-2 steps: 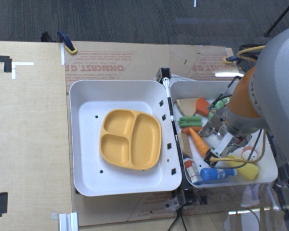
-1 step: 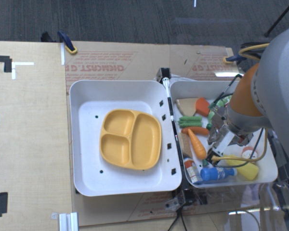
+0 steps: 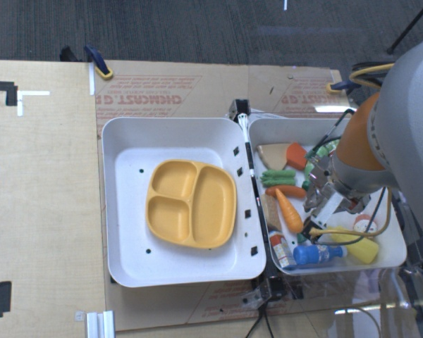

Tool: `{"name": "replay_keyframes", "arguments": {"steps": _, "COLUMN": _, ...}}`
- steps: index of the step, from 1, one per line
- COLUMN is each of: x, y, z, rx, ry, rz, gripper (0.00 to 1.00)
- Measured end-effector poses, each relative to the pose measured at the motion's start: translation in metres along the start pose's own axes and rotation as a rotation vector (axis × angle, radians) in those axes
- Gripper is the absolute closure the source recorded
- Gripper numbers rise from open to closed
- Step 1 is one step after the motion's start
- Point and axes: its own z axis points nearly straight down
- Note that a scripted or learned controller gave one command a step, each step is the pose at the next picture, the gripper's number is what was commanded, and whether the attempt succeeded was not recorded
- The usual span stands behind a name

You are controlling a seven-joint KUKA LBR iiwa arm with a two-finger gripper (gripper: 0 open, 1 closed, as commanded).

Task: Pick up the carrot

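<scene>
Hovering low in the right-hand shallow white bin (image 3: 388, 259), the hand (image 3: 317, 213) sits just right of the orange plastic carrot (image 3: 289, 211).

Whether its grip is wide or narrow cannot be told; the carrot lies tilted on the bin floor, apart from it. Above-left of the hand lies a green bean pod (image 3: 277, 178); below it, a blue bottle (image 3: 319, 254). Far left, a yellow sectioned plate (image 3: 192, 204).
</scene>
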Motion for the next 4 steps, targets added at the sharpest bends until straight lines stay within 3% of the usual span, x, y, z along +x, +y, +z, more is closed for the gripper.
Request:
{"name": "replay_keyframes", "arguments": {"steps": 1, "x": -0.026, "y": -0.028, "z": 0.010, "rx": -0.001, "ry": 0.005, "rz": 0.092, "gripper": 0.00}}
{"name": "replay_keyframes", "arguments": {"steps": 2, "x": -0.018, "y": -0.021, "z": 0.010, "rx": -0.001, "ry": 0.004, "rz": 0.505, "gripper": 0.00}}
{"name": "replay_keyframes", "arguments": {"steps": 3, "x": 0.054, "y": 0.049, "z": 0.009, "rx": -0.002, "ry": 0.004, "rz": 0.515, "gripper": 0.00}}
{"name": "replay_keyframes", "arguments": {"steps": 4, "x": -0.006, "y": -0.008, "z": 0.010, "rx": 0.001, "ry": 0.004, "rz": 0.529, "gripper": 0.00}}
